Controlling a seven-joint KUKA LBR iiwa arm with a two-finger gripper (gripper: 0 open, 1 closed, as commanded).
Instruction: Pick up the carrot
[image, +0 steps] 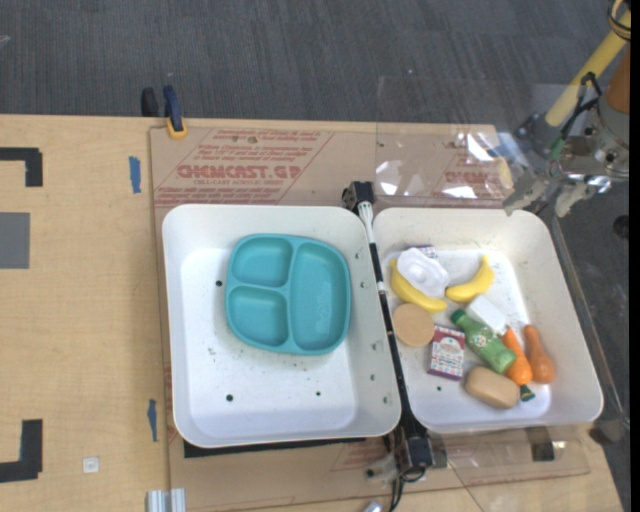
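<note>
We see the gripper (560, 180) as a cluster of silvery grey metal parts with dark gaps and thin black cables. Above it we note a pale yellow slanted tube (592, 68), an orange patch, and glare blurring finer details.

even, bright overhead light, with soft, short shadows under the bin rims. white glare flares off the clear plastic sheet (440, 165) at the worktop's (80, 300) far edge. the white bins (190, 400) look nearly washed out. focus is slightly soft throughout, small print blurred.
</note>
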